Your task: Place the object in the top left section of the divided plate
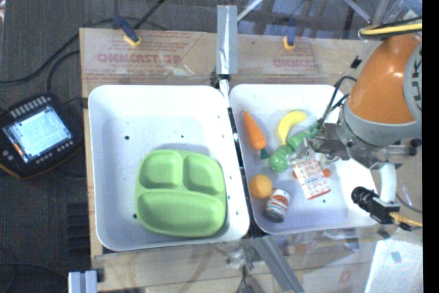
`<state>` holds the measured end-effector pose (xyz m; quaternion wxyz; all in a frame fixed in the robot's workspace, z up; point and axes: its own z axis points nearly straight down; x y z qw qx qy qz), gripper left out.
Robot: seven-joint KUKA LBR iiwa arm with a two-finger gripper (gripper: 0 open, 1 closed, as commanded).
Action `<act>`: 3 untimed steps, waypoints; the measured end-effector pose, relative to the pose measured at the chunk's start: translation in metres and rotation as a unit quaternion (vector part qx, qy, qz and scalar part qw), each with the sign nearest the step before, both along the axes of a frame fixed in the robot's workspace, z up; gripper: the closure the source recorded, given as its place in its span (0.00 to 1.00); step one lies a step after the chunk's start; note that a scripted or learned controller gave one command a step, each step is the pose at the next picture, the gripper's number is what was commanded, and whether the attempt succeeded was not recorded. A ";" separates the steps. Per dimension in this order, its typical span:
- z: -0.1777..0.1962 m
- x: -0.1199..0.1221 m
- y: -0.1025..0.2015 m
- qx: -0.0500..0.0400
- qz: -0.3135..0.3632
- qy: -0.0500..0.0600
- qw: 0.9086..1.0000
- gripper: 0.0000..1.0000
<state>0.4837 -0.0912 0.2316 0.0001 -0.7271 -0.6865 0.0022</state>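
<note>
Camera view. The divided plate [182, 194] lay in the left bin [110, 120], green, with its top left section bare. The right bin [329, 213] held the candidates: a carrot [254, 132], a banana [290, 123], a green leafy piece [288, 149], an orange [260, 186], a small can [277, 204] on its side, and a red-and-white packet [311, 177].

Which of these the task intended could not be established. The gripper [322, 142] sat to the right of the plate, over the right bin, close beside the green piece and the packet; the state of its jaws could not be told, and nothing was seen held.

Judged as toy items, all appeared light. The carrot and banana looked stiff and smooth, best taken across the middle. The can would likely roll. The packet lay flat and offered little purchase.

The bins' walls were low and glossy. Beyond the plate lay grey carpet, a pendant [36, 134] and cables.
</note>
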 end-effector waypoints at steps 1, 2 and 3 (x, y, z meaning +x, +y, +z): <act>0.026 0.000 0.070 0.001 0.009 0.000 1.000 1.00; -0.008 0.033 0.130 0.001 0.029 0.001 1.000 1.00; 0.058 0.000 0.206 0.001 0.169 -0.001 0.986 1.00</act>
